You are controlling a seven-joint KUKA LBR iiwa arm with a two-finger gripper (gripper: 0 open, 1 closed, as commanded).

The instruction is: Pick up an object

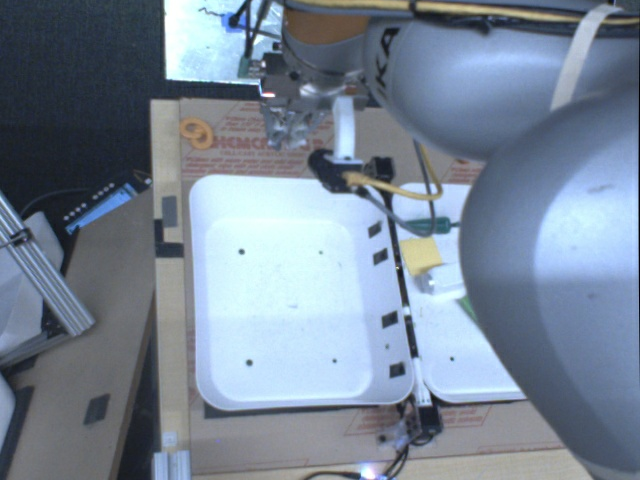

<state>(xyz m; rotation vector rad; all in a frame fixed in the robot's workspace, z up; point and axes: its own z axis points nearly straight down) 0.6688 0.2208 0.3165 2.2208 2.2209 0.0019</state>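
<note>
Bins come first, two of them, shallow white plastic trays side by side on the brown cardboard-covered bench (170, 268). The left white bin (280, 288) offers broad open floor inside its rounded rim. The right white bin (460, 363) is largely covered by the bulky grey arm (540, 218). One yellow block (421, 257) lies in it near the dividing edge, with one green object (432, 226) just beyond. Farther off, the metal two-finger gripper (290, 133) hangs past the left bin's far rim; whether it is clenched or released cannot be told.
</note>
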